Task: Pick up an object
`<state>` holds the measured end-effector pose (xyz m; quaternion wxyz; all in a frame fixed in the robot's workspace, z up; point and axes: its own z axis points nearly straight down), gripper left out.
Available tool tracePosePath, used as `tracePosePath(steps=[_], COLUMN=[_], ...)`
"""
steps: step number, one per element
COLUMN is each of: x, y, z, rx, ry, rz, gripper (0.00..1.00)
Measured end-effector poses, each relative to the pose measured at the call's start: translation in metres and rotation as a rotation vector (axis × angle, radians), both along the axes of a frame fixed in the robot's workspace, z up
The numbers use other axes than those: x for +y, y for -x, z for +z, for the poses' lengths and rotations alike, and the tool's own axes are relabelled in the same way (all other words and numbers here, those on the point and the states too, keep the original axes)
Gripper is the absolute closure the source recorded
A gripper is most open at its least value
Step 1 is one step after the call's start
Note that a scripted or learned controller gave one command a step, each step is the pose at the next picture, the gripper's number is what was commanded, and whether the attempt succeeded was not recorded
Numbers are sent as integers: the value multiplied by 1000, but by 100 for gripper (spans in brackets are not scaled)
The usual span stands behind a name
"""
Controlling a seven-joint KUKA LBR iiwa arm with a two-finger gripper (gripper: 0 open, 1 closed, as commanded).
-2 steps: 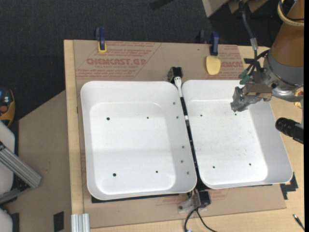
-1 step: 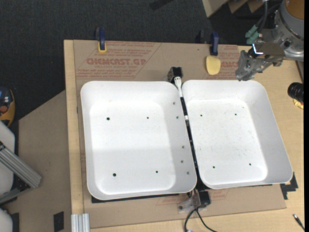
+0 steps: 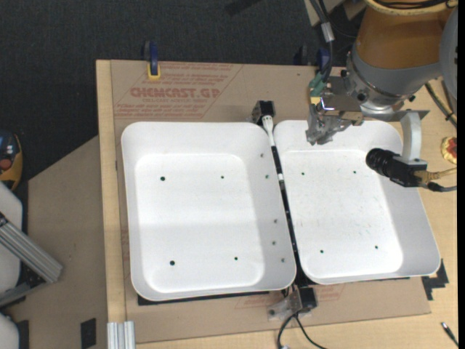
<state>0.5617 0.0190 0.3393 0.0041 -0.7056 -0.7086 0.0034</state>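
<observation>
the arm (image 3: pixel 403 27) is cut off by the top edge, so its upper part goes unseen. below it, the gripper (image 3: pixel 320 133) over the right bin's (image 3: pixel 363 224) far rim is small and blurred; whether anything sits between its fingers cannot be told. the arm's bulk hides that bin's far right corner.

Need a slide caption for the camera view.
End effector over the far edge of the right bin, left bin alongside.

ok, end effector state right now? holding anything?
End effector: over the back edge of the right bin; open or closed cannot be told, and nothing visible in its grip.
</observation>
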Motion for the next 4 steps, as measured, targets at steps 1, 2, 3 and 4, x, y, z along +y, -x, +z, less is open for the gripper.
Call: tracePosePath(steps=[1,2,3,4], x=[-10,14,15,9], y=[18,-6,23,32], z=[31,-29,6,48], rx=[-15,-3,-14,-17], ry=[1,1,0,1], rz=[-6,-2,-3,-4], gripper=[100,100,100,100])
